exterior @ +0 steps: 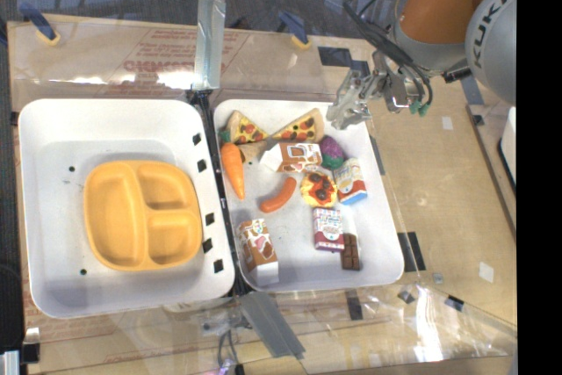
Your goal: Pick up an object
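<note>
Jaws hover above right bin's far corner, holding nothing.

Grey arm, orange band, black cables

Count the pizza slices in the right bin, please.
2. One pizza slice lies at the bin's far left corner, above the carrot. The other pizza slice lies just right of it, near the far wall. None seems hidden.

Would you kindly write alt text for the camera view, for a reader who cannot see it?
A robot gripper hovers at the far right corner of the right bin, which holds toy food including a carrot and sausage. The left bin holds a yellow divided plate.
</note>
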You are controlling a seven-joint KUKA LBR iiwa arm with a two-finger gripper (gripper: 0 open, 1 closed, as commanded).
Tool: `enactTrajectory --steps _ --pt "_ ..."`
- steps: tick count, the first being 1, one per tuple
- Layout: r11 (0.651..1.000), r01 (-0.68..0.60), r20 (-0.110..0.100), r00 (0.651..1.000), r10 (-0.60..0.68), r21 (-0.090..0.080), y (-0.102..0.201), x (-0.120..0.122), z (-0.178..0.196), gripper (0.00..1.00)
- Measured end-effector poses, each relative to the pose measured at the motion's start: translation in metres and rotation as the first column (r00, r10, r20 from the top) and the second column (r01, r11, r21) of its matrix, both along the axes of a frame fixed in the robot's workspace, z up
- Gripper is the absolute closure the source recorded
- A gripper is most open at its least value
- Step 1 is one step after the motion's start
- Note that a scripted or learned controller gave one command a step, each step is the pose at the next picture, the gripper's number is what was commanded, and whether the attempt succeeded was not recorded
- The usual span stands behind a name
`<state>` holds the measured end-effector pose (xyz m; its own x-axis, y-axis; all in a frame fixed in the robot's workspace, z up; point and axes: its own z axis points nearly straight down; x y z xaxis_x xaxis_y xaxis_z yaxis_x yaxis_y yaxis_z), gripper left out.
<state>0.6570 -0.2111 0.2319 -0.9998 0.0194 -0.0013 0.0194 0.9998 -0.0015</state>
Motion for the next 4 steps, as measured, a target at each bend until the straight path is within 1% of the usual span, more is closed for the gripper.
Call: enactTrajectory --steps 1,2,3,4 --pt "0.927 -0.374 -0.001 0.927 0.374 0.002 0.002 -0.014 0.002 1.0" --pt "0.806 -0.592 0.003 0.806 0.592 -0.003 0.003 -0.021 0.027 1.0" --pt "0.836 -0.548 -0.006 0.836 0.548 0.009 0.032 -0.063 -0.079 1.0" --pt "0.836 -0.548 0.0 0.836 0.548 0.002 0.031 -0.061 -0.074 0.0"
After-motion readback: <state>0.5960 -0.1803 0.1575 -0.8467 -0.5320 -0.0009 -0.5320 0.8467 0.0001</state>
